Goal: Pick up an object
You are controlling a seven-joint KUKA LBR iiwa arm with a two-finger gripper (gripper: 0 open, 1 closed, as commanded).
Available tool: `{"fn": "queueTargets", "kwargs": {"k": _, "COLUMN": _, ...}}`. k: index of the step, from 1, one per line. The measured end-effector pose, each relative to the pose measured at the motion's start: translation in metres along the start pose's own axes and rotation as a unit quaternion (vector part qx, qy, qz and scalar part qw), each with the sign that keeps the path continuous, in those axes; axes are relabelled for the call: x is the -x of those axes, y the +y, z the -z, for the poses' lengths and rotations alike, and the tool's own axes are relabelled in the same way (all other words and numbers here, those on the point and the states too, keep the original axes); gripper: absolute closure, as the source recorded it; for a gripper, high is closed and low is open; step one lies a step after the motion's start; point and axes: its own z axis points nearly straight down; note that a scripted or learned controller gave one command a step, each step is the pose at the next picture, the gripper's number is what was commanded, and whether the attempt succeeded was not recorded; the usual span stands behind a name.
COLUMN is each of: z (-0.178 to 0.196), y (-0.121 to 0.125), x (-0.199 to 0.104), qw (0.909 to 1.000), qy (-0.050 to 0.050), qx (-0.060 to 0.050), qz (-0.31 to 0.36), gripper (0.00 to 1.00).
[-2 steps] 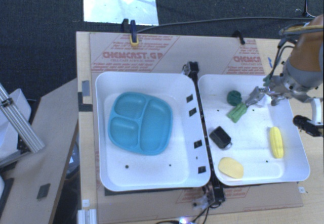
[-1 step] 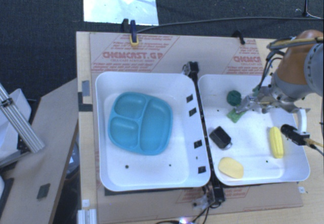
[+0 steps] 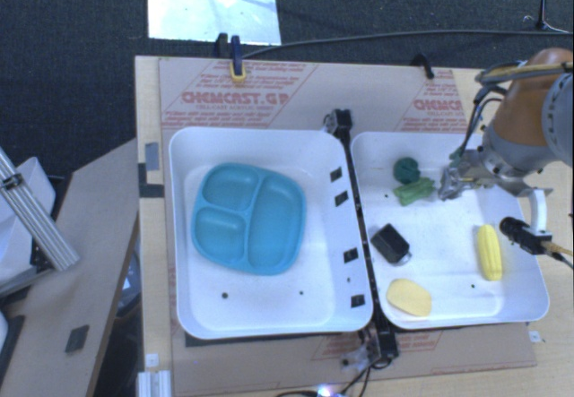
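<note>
**Tool low in the right bin, beside the green pieces**

The grey arm (image 3: 529,122) with its orange band reaches in from the right and bends down into the right bin (image 3: 529,301). Its tool (image 3: 448,185) sits low over the upper part of that bin, just beside a flat green piece (image 3: 413,193), at that piece's right end. Whether the tool touches the piece, and whether it is open or closed, I cannot tell; the tip is small and blurred.

A darker, rounded teal-green object (image 3: 406,169) lies just above the flat green piece, the two touching or nearly so. Lower in the same bin, a small black block (image 3: 391,244) rests near the divider between the bins. A pale yellow oval (image 3: 409,297) lies below it, near the front wall. A yellow corn cob (image 3: 489,252) lies upright in the view toward the bin's right side, well apart from the others.

The left bin (image 3: 206,315) holds a blue divided plate (image 3: 248,218) with three compartments, lying flat near its middle. Both bins rest on a board on the surface (image 3: 99,234).
</note>
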Motion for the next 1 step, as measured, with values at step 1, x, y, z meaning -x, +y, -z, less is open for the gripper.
{"fn": "queueTargets", "kwargs": {"k": 1, "z": 0.0458, "y": -0.0019, "x": 0.0090, "qw": 1.0000, "qy": 0.000, "qx": 0.000, "qz": -0.002, "gripper": 1.00}}
